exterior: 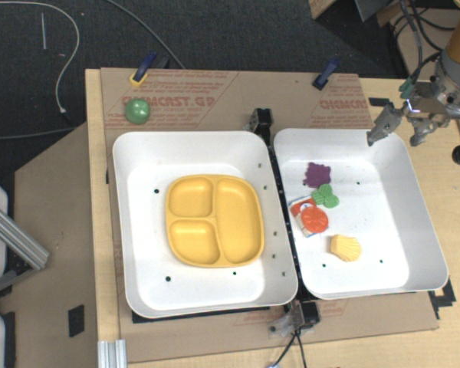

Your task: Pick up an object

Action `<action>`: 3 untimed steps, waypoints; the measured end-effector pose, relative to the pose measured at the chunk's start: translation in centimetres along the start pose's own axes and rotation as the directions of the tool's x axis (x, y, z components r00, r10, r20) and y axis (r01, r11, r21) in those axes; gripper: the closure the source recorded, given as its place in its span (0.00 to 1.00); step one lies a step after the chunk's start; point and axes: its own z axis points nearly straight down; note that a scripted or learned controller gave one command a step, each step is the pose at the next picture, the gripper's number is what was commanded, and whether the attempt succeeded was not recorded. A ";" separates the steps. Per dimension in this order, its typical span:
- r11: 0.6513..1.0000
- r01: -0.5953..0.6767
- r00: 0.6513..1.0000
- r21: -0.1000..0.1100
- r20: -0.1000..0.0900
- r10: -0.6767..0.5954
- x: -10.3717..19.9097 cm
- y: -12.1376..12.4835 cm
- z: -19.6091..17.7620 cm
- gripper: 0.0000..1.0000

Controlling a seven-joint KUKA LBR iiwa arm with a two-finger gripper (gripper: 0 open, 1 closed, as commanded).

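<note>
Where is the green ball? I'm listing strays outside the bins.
The green ball sits on the cardboard beyond the left bin's far left corner, just below the blue-and-yellow clamp.

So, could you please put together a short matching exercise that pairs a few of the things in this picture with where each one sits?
Things:
1. yellow divided plate
2. green ball
3. purple toy
4. claw

Places:
A. on the cardboard beyond the bins, far left corner
B. above the right bin's far right corner
C. in the left bin
D. in the right bin

Pairs: 1-C, 2-A, 3-D, 4-B
</note>
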 end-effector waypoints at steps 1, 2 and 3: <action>1.000 0.003 1.000 -0.013 0.003 -0.003 0.1 0.2 -0.8 0.00; 1.000 0.004 1.000 -0.009 0.001 -0.004 1.0 -0.1 4.1 0.00; 1.000 0.002 1.000 -0.008 0.001 -0.002 0.1 -0.2 9.7 0.00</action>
